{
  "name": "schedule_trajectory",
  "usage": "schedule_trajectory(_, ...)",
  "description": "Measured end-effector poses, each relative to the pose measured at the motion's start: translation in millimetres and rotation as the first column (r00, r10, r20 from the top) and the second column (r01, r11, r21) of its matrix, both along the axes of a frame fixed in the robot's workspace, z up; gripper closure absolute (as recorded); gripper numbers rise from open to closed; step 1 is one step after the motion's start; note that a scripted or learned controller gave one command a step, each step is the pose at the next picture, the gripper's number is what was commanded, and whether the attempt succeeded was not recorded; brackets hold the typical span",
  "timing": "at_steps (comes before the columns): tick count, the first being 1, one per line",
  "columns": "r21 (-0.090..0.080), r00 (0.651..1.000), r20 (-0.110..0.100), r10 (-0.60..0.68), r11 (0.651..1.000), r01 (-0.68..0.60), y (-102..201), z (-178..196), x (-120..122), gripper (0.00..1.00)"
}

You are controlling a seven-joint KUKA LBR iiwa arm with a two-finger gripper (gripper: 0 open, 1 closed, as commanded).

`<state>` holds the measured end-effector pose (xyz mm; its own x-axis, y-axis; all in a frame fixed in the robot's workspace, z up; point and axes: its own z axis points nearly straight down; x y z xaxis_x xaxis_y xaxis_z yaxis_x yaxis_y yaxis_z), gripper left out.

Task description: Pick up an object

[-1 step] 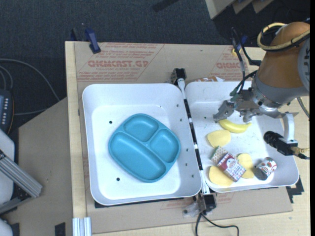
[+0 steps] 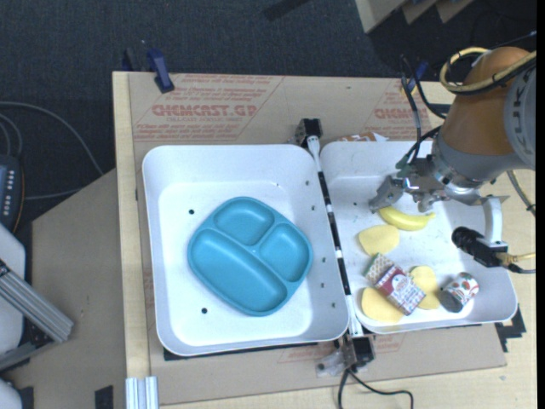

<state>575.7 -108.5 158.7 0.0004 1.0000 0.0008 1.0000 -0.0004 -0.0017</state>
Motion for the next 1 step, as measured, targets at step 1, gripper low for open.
schedule_trajectory(1, -0.005, 1.0, 0.012, 0.0, 1.0, 0.001, -21.6, -68.3, -3.0, 0.0)
